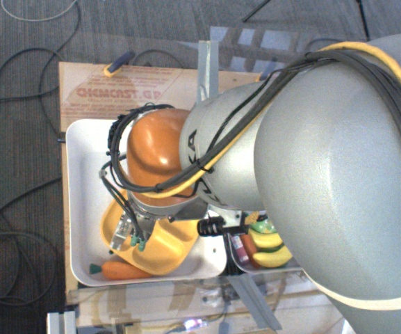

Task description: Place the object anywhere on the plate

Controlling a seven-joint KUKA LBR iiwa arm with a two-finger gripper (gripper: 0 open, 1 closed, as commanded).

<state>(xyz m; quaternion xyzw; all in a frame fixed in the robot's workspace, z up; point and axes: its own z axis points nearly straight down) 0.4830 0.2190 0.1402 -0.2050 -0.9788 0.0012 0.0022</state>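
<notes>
A yellow plate [164, 251] lies in the front part of the left white bin [82, 186], and the arm covers its far side. An orange carrot with a green stem end [122, 271] lies in the bin just in front of the plate, along the bin's front wall, touching or nearly touching the plate's rim. My gripper [128, 234] hangs below the orange wrist band, over the plate's left part and a little behind the carrot. I see nothing held in it.
The big grey arm [304, 165] covers most of both bins. In the right bin [236, 264], a yellow banana [269, 255] and a few small coloured items [238, 245] show at its front left corner. Black cables run along the arm.
</notes>
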